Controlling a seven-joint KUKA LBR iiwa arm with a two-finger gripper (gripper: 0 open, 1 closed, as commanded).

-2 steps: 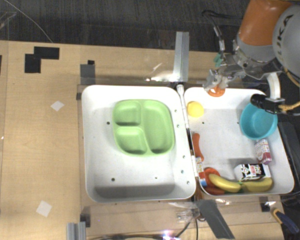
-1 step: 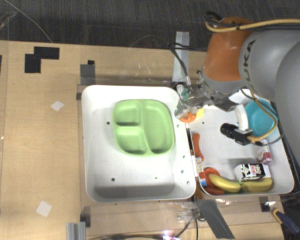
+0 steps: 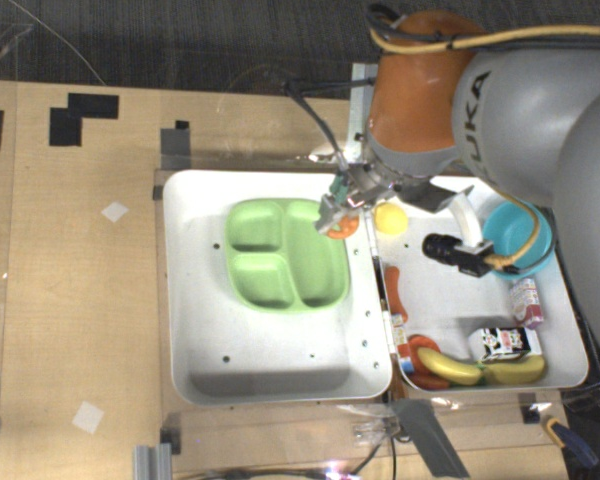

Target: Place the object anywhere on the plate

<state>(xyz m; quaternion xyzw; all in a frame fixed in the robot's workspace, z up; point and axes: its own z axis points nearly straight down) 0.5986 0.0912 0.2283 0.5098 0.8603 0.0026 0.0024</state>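
- The gripper (image 3: 335,215) hangs over the left bin (image 3: 195,298), at the 2 o'clock rim of the green plate (image 3: 270,273). That fits a drop-off: the plate's right-hand compartment lies directly below it.
- A small orange piece (image 3: 344,228), which I take to be the task's object, sits right at the gripper's tip. It overlaps the plate's rim, on the side toward the wall between the bins.
- Whether the jaws are clamped on that piece or merely above it cannot be told at this slant, as the wrist hides the gap.
- Judged from here, the piece is at the plate's edge rather than well inside a compartment. A release might leave it on the rim, or let it slip toward the bin floor at 3 o'clock.
- The plate's three compartments look bare, so nothing blocks a landing spot.
- The other things lie in the right bin (image 3: 570,363), apart from the plate:
  - a yellow ball (image 3: 391,218) at its 10 o'clock corner, near the gripper
  - a blue cup (image 3: 518,233) at 1 o'clock
  - a carrot (image 3: 392,293) along its left wall
  - a banana (image 3: 450,368) and a carton (image 3: 505,341) toward 6 o'clock
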